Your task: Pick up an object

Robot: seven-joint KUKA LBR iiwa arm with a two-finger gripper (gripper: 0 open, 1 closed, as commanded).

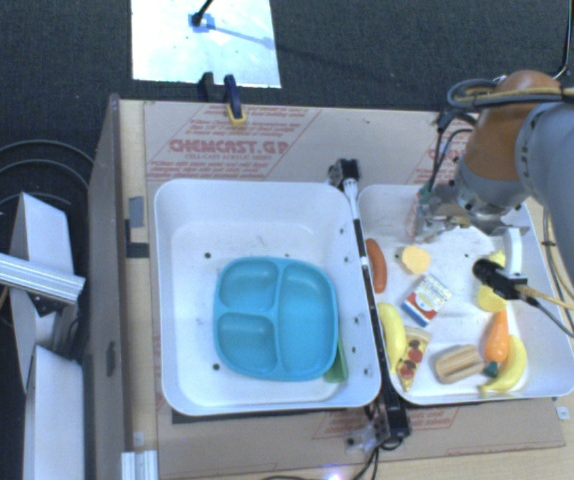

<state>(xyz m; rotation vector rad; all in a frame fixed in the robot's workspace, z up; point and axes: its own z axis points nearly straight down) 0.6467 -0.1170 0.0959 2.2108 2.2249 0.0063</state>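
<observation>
My gripper [429, 223] hangs over the back left part of the right bin [557, 373], above bare bin floor. Nothing shows between it and the floor. Just in front of it lie a yellow round piece [416, 260] and an orange sausage [375, 265] by the bin's left wall. Further forward are a small white, red and blue packet [427, 298], a banana [392, 333], a picture card [412, 358], a tan wooden block [457, 363], an orange carrot [498, 336], a second banana [512, 373] and a yellow lemon-like piece [489, 298].
The left bin [182, 268] holds a blue divided plate [275, 318] with a green thing [338, 363] poking out at its front right corner. A black bar [362, 268] runs between the two bins. The grey arm [557, 168] covers the right bin's back right.
</observation>
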